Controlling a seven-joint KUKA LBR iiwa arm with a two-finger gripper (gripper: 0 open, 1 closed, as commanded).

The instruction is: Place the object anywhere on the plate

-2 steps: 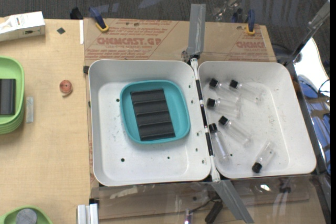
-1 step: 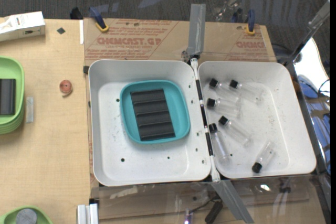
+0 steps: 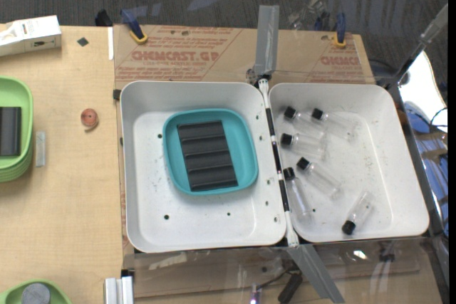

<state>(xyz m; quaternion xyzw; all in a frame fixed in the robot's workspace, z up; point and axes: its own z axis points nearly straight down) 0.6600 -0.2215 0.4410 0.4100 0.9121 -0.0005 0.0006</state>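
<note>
Set flat in the middle of the left bin (image 3: 142,221): a teal plate (image 3: 246,153), kept well apart from every wall, likely so as to leave room for an approach from above. Already carrying a dark ribbed block (image 3: 206,155) across most of its floor, with a bare teal margin around it.

Scattered loose in the right bin (image 3: 402,221): several clear vials (image 3: 317,174) with black caps, all lying on their sides. Mostly bunched near the wall shared with the left bin, some just beside each other; one lone vial (image 3: 358,213) lying apart toward the near right corner. Probably the easiest to pick, being free of neighbours; round and smooth, so likely to roll or slip.

Nothing from the right bin resting on the plate yet; task judged not begun. As for the jaws, cannot tell whether spread or pressed together.

Under both bins, brown cardboard (image 3: 185,53) on the tabletop (image 3: 64,224), presumably as a protective base.
</note>
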